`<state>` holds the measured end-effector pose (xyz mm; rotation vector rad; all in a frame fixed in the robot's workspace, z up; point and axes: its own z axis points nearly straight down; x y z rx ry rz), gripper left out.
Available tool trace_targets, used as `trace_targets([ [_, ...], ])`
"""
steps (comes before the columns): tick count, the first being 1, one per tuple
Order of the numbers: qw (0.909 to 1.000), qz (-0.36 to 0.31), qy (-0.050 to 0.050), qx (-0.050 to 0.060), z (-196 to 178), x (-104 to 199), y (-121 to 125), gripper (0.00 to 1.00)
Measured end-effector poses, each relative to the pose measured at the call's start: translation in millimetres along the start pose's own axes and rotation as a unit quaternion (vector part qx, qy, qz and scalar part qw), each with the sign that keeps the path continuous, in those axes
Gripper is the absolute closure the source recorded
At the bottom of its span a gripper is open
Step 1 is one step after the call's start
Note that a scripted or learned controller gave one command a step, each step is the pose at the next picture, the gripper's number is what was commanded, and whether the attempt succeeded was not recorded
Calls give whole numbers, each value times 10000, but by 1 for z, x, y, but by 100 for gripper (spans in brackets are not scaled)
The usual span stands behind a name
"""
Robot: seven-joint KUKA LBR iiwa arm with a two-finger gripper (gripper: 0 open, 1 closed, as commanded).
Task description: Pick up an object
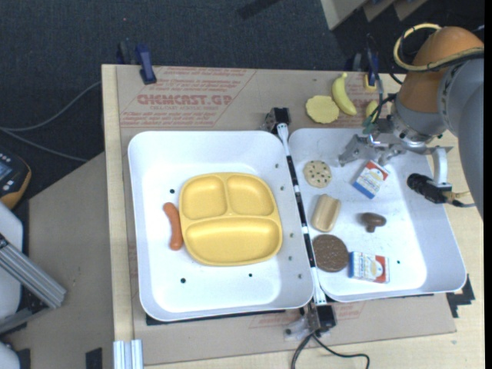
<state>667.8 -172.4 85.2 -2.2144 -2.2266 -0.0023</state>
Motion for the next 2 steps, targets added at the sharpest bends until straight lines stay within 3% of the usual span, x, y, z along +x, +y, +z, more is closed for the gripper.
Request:
trace_targets([
  [1, 10000, 34, -1, 27, 0, 11, -43, 0],
  [2, 10000, 33, 30, 24, -1, -38, 0, 0],
])
